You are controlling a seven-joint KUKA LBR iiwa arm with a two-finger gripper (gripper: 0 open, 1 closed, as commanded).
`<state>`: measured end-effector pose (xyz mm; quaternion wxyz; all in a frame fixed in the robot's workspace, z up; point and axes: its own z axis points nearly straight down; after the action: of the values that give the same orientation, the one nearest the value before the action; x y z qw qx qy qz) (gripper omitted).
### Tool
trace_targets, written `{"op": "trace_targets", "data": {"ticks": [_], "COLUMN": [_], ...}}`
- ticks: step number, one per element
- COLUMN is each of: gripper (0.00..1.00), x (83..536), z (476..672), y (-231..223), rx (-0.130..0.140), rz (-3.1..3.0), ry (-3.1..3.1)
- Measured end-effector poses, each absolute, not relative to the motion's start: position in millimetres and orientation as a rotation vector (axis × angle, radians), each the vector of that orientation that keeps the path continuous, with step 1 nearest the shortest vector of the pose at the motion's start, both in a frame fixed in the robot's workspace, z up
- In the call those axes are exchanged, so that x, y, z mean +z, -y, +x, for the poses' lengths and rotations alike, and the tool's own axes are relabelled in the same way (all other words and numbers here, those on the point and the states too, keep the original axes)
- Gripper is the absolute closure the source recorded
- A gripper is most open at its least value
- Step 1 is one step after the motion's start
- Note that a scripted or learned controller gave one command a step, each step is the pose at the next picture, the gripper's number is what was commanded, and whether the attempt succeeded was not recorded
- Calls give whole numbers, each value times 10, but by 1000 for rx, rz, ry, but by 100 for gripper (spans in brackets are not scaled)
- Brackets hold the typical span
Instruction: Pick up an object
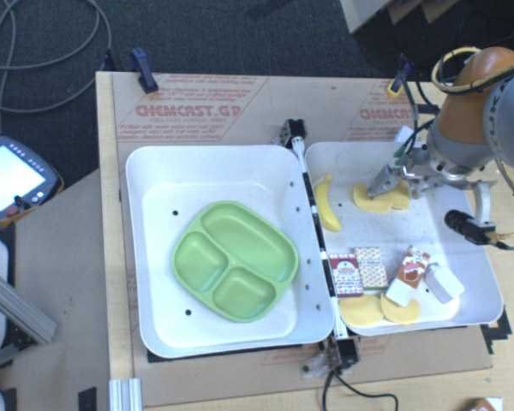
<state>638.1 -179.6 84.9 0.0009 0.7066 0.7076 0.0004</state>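
Two shallow white bins side by side on a pale board bench (240, 110) printed with red lettering, dark carpet all round. At far left on the floor, looped grey cables (43, 32) and a white-screened handheld pendant (13, 178). Blue clamp (143, 68) gripping the bench's back edge.

Left white bin (154, 195) holding a light green divided plastic plate (236, 259), lying flat near the middle, with bare floor between it and the walls on every side.

Right white bin (488, 294) more crowded. Along its left wall, a small yellow banana (327, 205). Just right of that, a pale yellow flat piece (375, 200), with the grey gripper (392, 181) low over its far edge; contact unclear, and open or closed cannot be told from this angle. Grey arm with orange band (488, 71) reaching in over the bin's back right corner.

Near the front wall, two small printed cartons (358, 272) side by side, two yellow discs (381, 309) touching them, then a red-and-white packet (414, 268) and white blocks (441, 285). Bare strip across the bin's middle, between flat piece and cartons.
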Motion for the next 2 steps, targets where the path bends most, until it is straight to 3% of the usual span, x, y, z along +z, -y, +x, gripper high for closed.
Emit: {"op": "trace_targets", "data": {"ticks": [1, 2], "gripper": [0, 0], "x": [849, 1461], "z": [6269, 6384], "y": [1824, 2100], "rx": [-1, 1], "rz": [2222, 2219], "ry": [-2223, -2219]}}
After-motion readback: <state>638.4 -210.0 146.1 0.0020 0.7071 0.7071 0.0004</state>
